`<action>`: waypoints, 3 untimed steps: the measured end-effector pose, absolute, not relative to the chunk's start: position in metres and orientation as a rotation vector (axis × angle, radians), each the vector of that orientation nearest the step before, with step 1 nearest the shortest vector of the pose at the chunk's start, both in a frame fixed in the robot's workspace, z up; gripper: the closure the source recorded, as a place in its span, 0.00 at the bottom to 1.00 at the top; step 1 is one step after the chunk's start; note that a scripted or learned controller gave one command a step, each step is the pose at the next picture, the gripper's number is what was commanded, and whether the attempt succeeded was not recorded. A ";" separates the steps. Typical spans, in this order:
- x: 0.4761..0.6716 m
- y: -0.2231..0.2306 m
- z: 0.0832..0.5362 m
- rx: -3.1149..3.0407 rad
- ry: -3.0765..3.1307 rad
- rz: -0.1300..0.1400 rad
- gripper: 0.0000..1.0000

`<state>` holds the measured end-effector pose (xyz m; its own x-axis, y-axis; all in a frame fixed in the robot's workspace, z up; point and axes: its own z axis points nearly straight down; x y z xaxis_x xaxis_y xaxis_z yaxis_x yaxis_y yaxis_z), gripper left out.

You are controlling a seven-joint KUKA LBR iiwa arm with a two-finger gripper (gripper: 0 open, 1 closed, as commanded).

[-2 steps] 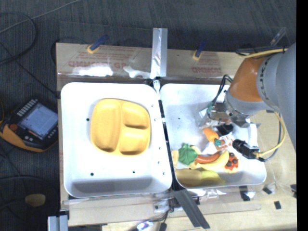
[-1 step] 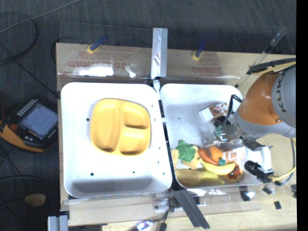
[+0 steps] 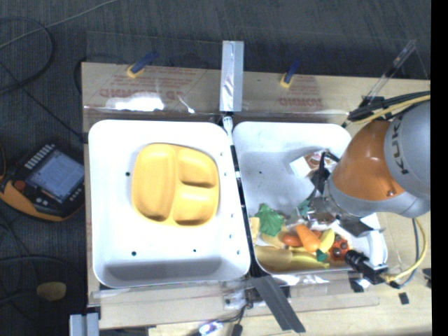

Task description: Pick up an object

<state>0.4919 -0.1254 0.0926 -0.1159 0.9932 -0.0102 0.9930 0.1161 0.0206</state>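
From the camera above, the wooden bench (image 3: 329, 89) carries two shallow white plastic bins side by side. The left white bin (image 3: 112, 257) holds a glossy yellow plastic plate with three rounded compartments (image 3: 175, 183), lying flat near the bin's middle, one long compartment at its left and two smaller ones at its right.

The right white bin (image 3: 269, 149) has its load heaped in the near part. There a smooth orange carrot-shaped toy (image 3: 306, 238) lies tilted, its long axis running from far-left to near-right, though which end is the tip is too small to tell. Just left of it sits a crinkled green leafy toy (image 3: 269, 222). A yellow banana-shaped toy (image 3: 308, 258) lies along the bin's near wall, long axis left to right, touching the heap. Small red pieces (image 3: 341, 243) sit at the heap's right end.

The grey arm with its shiny orange band (image 3: 364, 170) comes in from the right and bends down over the right bin. The hand (image 3: 315, 205) is low, at the far-right edge of the heap, just beside the carrot-shaped toy. Whether its fingers are open or closed cannot be told, as the dark wrist parts cover them.

A black handheld controller with a screen (image 3: 52, 176) lies on the dark floor left of the bench.
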 end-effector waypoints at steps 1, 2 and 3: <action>0.492 -0.124 0.101 2.075 2.333 0.015 1.00; 0.539 -0.097 0.144 2.232 2.213 -0.004 1.00; 0.539 -0.097 0.144 2.233 2.213 -0.004 0.00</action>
<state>0.5387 -0.0970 0.1444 0.0092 1.0000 -0.0007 1.0000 -0.0092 -0.0033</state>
